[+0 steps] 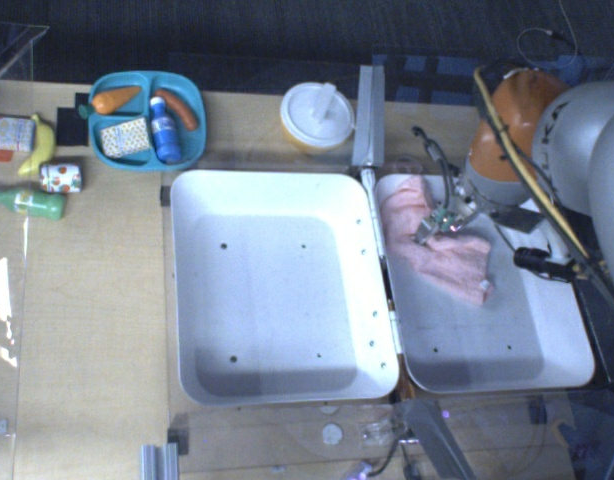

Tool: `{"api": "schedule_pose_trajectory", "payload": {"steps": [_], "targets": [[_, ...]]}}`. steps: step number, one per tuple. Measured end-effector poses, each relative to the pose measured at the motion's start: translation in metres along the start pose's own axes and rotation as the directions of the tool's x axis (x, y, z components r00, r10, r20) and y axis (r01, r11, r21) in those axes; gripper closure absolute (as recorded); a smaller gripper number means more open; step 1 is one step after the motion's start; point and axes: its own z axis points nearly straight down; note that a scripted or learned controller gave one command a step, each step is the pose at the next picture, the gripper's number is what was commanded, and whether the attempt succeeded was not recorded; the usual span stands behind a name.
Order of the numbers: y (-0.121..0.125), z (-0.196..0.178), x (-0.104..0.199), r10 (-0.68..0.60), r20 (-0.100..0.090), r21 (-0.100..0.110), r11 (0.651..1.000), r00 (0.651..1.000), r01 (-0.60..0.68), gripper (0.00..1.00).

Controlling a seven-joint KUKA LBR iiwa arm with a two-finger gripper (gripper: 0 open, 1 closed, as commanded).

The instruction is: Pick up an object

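While the surface (97, 298) carries two white bins side by side, we start with the left bin (277, 288), then the right bin (497, 358), where the task's thing lies: a pink cloth (442, 253), crumpled and spread over that bin's upper left part, one end close against the wall shared with the left bin. Our arm (577, 148) reaches in from the right, its orange band sitting above the wrist, and the gripper (435, 226) is down at the cloth's middle, touching or just over it. We cannot tell whether it is parted or closed, nor whether any fabric is caught in it. To do this step well, we judge it best to press into a raised fold rather than a flat patch, close fully, then lift straight up and slowly, so the cloth does not slip free or drag on the bin wall. Smaller things sit well apart at upper left: a blue tray (192, 118) of toy food and a white lidded cup (317, 115).
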Motion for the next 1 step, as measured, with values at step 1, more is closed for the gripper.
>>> {"api": "schedule_pose_trajectory", "payload": {"steps": [1], "targets": [[0.0025, -0.0123, -0.0007, -0.001, 0.004, -0.006, 1.0, 1.0, 0.001, 1.0]]}}
